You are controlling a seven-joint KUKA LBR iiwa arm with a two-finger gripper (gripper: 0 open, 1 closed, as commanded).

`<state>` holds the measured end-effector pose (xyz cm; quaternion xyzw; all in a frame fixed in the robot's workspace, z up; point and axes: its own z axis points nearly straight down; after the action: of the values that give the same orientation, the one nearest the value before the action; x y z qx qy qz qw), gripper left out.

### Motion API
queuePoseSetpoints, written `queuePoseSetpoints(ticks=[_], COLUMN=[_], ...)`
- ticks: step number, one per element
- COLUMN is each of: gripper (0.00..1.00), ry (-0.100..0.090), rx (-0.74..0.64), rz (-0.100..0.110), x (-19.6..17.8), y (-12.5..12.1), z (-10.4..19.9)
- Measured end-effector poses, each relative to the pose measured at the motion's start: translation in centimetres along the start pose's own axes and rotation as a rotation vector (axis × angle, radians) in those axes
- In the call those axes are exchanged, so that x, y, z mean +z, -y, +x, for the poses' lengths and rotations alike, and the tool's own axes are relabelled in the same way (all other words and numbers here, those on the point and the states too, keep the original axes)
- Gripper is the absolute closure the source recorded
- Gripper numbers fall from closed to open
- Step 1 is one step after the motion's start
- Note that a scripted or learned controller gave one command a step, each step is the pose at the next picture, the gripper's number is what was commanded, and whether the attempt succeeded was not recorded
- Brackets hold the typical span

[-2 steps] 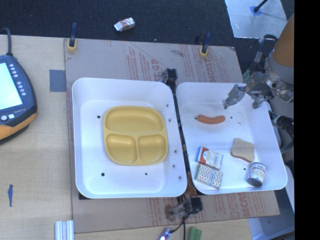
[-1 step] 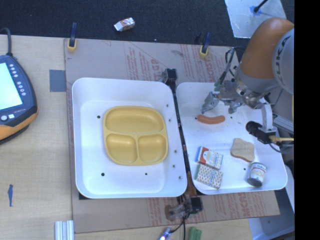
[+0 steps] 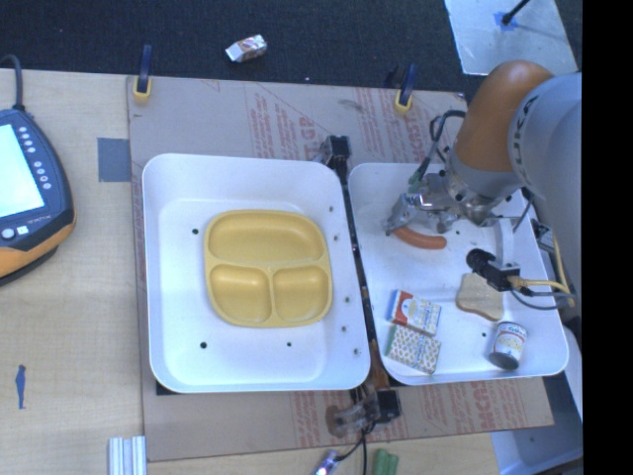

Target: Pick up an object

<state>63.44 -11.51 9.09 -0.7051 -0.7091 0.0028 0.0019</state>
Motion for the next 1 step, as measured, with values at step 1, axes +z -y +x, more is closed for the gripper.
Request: queuePoseSetpoints(ticks=[1], gripper=[0.00], ry=[0.000], rx=[0.000], rz=[-0.001], x=[-0.06], y=[1.03], z=[1.12])
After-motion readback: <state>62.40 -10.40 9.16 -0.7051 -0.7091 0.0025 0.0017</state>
